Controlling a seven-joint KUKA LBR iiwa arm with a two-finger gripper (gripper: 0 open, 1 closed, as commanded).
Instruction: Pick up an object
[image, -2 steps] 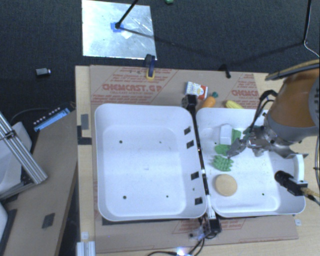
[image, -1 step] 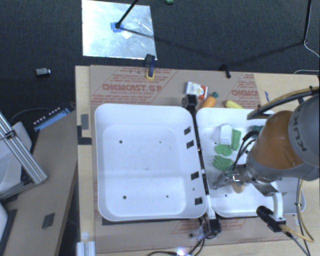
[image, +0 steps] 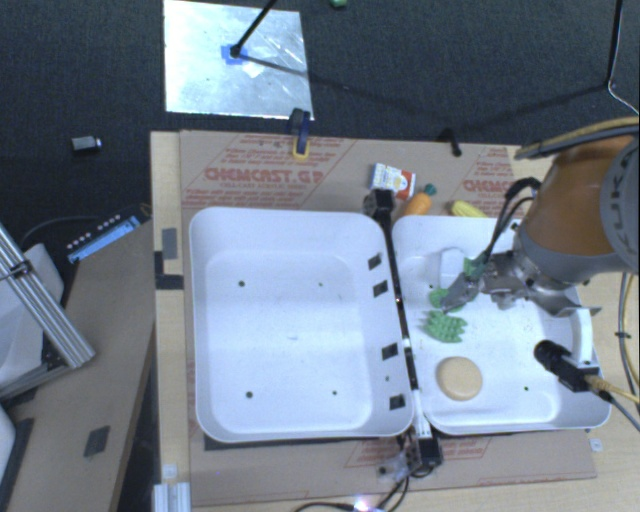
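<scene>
nearest the camera in the right bin (image: 500, 415) lies a tan round disc (image: 460, 378), untouched. just beyond it sits a green leafy piece (image: 445, 325), and my tool (image: 458, 293) hovers right above that — i judge this the reach-and-close step, with 1 object targeted. i cannot tell how wide my tool stands, or whether the second green bit (image: 438, 297) at its tip is gripped. next i need a settled descent, then a firm close. the left bin (image: 290, 330) lies across the divider; an orange item (image: 418, 203) and a yellow one (image: 467, 210) sit beyond — small, hard to name.
</scene>
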